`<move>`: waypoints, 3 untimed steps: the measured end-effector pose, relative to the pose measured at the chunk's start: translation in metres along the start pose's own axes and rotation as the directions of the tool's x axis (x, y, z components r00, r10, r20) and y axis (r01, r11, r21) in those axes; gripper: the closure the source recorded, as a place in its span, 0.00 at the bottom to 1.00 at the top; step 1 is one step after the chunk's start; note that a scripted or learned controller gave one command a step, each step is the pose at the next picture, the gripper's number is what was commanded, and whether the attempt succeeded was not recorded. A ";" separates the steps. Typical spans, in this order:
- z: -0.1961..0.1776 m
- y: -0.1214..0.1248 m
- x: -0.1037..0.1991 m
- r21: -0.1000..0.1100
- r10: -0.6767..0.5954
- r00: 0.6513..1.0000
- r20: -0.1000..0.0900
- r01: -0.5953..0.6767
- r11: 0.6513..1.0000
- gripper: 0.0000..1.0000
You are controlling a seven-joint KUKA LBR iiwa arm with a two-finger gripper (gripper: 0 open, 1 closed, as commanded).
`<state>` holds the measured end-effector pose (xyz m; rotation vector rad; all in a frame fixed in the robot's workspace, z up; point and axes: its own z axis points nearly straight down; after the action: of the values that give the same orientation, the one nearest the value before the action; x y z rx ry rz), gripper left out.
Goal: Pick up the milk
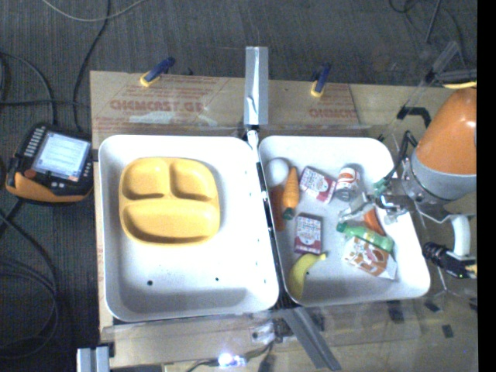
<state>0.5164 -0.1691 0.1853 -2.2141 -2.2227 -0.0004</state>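
Observation:
Two small red-and-white cartons lie in the right bin (403, 285). One carton (316, 184) is tilted near the bin's back middle, the other carton (308, 233) lies flat nearer the front; I cannot tell which is the milk. My gripper (364, 203) hangs low over the bin's right half, below the orange-banded wrist (449, 142). It is to the right of both cartons, beside a small can (346, 178) and just above a green bottle (364, 234). Neither carton is touched by it.
The right bin also holds a white egg (277, 170), a carrot (290, 191), a banana (304, 270) and an orange-and-white packet (369, 257). A yellow divided plate (170, 200) sits in the left bin (186, 285). A teach pendant (53, 161) lies left of the bench.

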 end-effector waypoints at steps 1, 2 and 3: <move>0.084 -0.026 -0.024 -0.003 0.011 1.000 0.000 -0.011 1.000 0.00; 0.029 -0.032 0.057 0.000 -0.059 0.998 0.000 0.059 0.998 0.00; 0.021 -0.032 0.058 0.001 -0.061 0.998 -0.002 0.061 0.998 1.00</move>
<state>0.4842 -0.1110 0.1648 -2.1437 -2.2875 -0.0022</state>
